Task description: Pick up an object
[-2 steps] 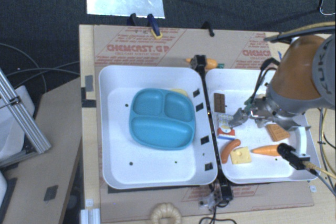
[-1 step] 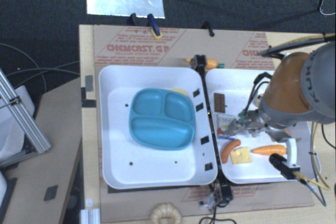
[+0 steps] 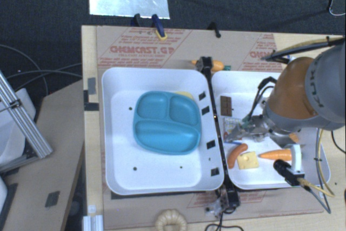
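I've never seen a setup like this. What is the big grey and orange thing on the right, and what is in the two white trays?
That thing is a robot arm, reaching in from the right. The picture comes from one camera fixed above the bench, looking down at a slant. The arm ends in a gripper, its hand, low over the right bin. In that bin lie a sausage, a cheese wedge, a carrot and a brown bar. The left bin holds a blue plate. Its job is to pick up an object; whether it holds anything I cannot tell.

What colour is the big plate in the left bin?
The plate is light blue, camera view.
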Robot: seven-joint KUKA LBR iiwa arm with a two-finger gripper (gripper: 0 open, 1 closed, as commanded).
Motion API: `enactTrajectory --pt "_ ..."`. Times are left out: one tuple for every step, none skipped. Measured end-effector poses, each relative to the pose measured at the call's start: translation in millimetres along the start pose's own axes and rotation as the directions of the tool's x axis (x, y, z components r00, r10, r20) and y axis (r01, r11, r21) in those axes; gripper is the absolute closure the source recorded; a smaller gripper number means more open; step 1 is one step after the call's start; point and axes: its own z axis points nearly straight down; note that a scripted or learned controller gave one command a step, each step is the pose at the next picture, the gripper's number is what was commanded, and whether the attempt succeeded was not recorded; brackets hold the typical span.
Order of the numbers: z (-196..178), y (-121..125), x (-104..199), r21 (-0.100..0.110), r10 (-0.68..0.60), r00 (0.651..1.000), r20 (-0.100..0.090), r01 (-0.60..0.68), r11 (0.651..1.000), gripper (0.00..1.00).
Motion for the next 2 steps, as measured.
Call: enactTrajectory --pt "-12.9 2.9 1.0 -0.009 0.0 1.0 -0.001 0.0 1.0 1.0" --pt "-69.5 14.0 4.3 -0.004 -0.003 1.0 0.005 0.003 1.0 1.0"
